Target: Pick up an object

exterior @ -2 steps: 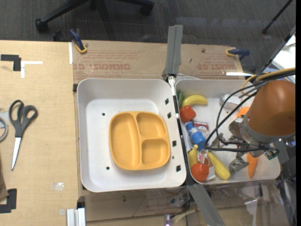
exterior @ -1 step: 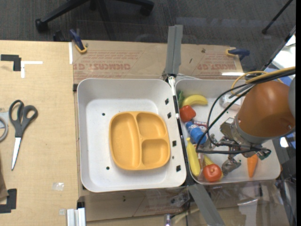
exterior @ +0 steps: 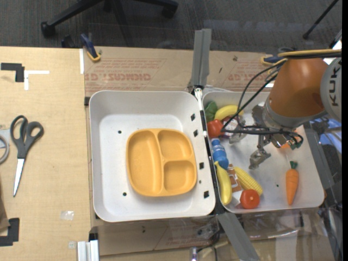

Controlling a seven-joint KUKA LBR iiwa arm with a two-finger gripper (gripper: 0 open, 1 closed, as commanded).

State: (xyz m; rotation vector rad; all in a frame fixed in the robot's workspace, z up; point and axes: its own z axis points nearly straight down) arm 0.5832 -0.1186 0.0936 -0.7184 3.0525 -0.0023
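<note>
risk: claw (exterior: 260,157) hangs over bare floor of the right bin (exterior: 311,200), nothing between its fingers, open or closed I can't tell; a descent here grabs air | nearest: corn cob (exterior: 248,180) just left and nearer, yellow, slanted; carrot (exterior: 292,182) to its right, orange, lying lengthwise near the right wall

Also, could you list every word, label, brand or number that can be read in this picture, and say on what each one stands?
"KU" in dark letters on the grey robot arm, cut off at the picture's edge.
Red print on the cardboard sheet behind the bins: it appears upside down and too blurred to read with certainty.
Label on the small packet in the right bin: too small to read.
</note>
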